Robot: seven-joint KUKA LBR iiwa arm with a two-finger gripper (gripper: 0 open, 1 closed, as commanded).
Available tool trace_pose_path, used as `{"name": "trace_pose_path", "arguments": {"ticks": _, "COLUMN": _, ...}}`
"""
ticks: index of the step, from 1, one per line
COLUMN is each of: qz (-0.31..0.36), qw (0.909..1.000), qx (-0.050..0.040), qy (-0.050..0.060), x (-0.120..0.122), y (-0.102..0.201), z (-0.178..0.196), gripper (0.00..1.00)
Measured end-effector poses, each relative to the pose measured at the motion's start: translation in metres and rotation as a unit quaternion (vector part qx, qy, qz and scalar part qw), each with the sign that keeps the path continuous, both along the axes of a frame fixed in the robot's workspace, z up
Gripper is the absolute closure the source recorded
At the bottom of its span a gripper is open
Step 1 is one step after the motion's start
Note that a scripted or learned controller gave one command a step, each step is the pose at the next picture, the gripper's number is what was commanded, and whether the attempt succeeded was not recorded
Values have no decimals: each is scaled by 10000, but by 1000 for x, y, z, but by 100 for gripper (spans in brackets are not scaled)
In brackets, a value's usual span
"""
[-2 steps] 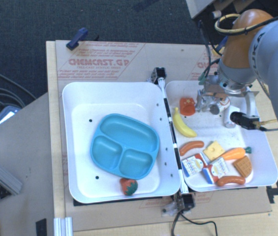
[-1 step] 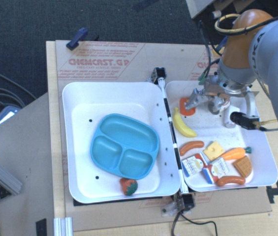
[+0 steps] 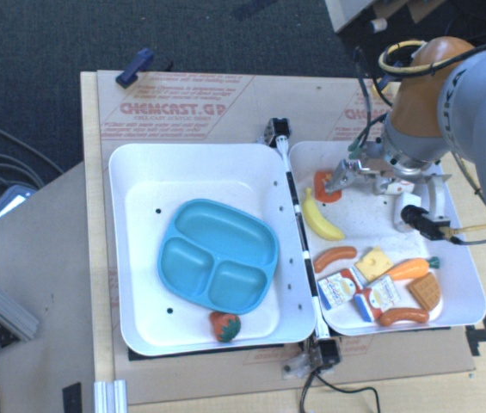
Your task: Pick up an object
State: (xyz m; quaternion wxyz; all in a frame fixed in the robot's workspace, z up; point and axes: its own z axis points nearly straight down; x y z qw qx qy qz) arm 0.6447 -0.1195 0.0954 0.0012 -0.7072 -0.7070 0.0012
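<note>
The arm comes in from the upper right of the frame, and its gripper (image 3: 342, 179) sits low over the upper left part of the right-hand bin (image 3: 462, 312). Its tip is right at a small red-orange piece (image 3: 327, 188) near the bin's left wall. From where I stand I can't tell how its grasp stands, or whether it has the piece at all; the wrist hides too much.

Just below the red piece lies a yellow banana (image 3: 320, 218), close enough that the two nearly touch. Further toward the lower right of the frame is a crowd of toy food: a sausage (image 3: 335, 256), a cheese wedge (image 3: 373, 263), a carrot (image 3: 408, 269), two small cartons (image 3: 339, 288) and a waffle (image 3: 425, 292). The left bin (image 3: 131, 231) holds a blue divided plate (image 3: 217, 255) and a strawberry (image 3: 224, 325) at its lower edge.

What worries me is that the red piece is small and tucked against the divider (image 3: 292, 200) between the bins. A grip landing a touch off centre would likely nudge it into the wall or squeeze it sideways, and it could pop free. The banana beside it might also get clipped or dragged along.
</note>
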Motion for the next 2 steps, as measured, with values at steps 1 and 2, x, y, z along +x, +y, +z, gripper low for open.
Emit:
{"name": "trace_pose_path", "arguments": {"ticks": 1, "qz": 3, "qw": 10000, "qx": 5, "qy": -3, "x": -7, "y": 22, "z": -11, "gripper": 0}}
{"name": "trace_pose_path", "arguments": {"ticks": 2, "qz": 1, "qw": 10000, "qx": 5, "qy": -10, "x": -6, "y": 22, "z": -1, "gripper": 100}}
